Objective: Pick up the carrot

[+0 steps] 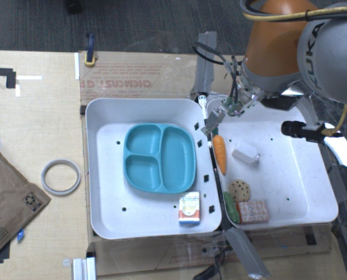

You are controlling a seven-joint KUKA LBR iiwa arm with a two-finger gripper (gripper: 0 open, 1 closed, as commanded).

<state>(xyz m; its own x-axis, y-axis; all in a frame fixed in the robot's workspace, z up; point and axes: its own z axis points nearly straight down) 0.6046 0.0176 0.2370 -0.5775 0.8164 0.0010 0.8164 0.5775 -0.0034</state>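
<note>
While the carrot [220,153] lies unheld just below it, my gripper [213,121] hangs, its opening indiscernible.

I see an orange carrot [220,153] in the white right bin [313,212], beside a tan cookie [239,189] with dark specks, a red-and-white patterned packet [253,211], a small white block [245,154] and something green [230,207], maybe a vegetable. In the white left bin [103,214]: teal divided plate [160,158], small white carton [189,208] with red-orange print. Grey tape ring [61,176] on the pale wood bench [33,127], brown cardboard [7,200] at its left.
</note>
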